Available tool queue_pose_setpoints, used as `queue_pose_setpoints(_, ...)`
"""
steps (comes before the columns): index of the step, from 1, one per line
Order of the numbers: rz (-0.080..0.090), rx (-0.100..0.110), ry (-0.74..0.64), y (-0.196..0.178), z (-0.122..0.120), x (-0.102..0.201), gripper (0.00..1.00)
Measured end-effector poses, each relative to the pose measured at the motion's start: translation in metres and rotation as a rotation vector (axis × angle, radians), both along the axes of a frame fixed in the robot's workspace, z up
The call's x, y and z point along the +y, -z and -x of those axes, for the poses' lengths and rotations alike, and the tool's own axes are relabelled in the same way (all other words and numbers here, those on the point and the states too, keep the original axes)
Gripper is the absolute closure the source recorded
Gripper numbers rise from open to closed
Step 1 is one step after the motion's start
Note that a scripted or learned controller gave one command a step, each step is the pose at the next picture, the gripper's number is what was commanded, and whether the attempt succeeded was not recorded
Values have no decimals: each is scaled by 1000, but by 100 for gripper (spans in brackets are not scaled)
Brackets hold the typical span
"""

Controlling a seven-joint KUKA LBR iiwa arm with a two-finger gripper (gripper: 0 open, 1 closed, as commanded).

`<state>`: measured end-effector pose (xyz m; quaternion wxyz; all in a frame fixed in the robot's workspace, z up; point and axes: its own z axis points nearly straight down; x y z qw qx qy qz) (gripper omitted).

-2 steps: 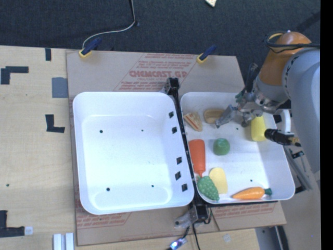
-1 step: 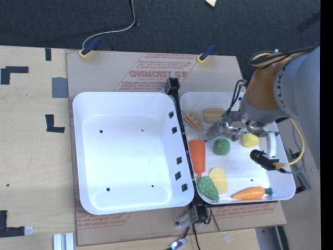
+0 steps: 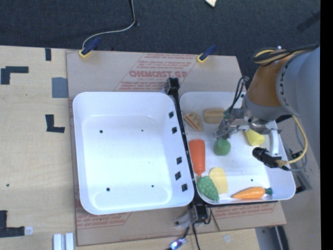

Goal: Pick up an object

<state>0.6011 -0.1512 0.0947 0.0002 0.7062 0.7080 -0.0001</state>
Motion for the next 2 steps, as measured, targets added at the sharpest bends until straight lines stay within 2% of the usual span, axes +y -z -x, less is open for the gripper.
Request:
queue_pose_setpoints(1, 5, -19, 0, -319, -2, 6, 100)
queue_pose_setpoints(2, -4, 14, 0, -197, 31, 46, 100)
